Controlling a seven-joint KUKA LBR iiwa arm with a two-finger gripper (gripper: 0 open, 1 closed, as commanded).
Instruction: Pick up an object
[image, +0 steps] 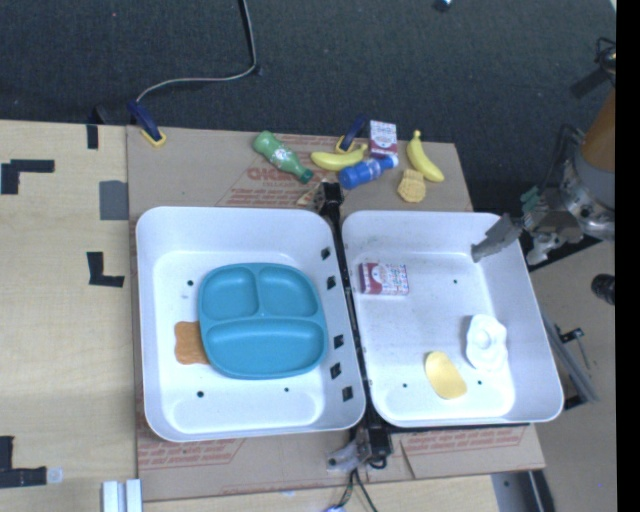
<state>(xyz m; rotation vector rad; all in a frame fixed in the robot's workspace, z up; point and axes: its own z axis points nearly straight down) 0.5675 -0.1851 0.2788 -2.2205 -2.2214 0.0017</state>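
Objects lie in the right bin (520, 300), below the end effector (497, 240); grip unclear.

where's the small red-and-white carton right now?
The red-and-white carton lies flat in the right bin, near its upper-left corner beside the divider, well apart from the yellow piece and white object.

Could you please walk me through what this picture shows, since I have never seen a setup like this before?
One camera looks down at a slant on a bench with two shallow white bins. The robot arm reaches in from the right; its gripper hangs over the right bin's far edge, holding nothing that I can see. That bin holds a small red-and-white carton, a white object and a yellow piece. The left bin holds a blue divided plate with an orange piece beside it. Behind the bins lie toy bananas and bottles.
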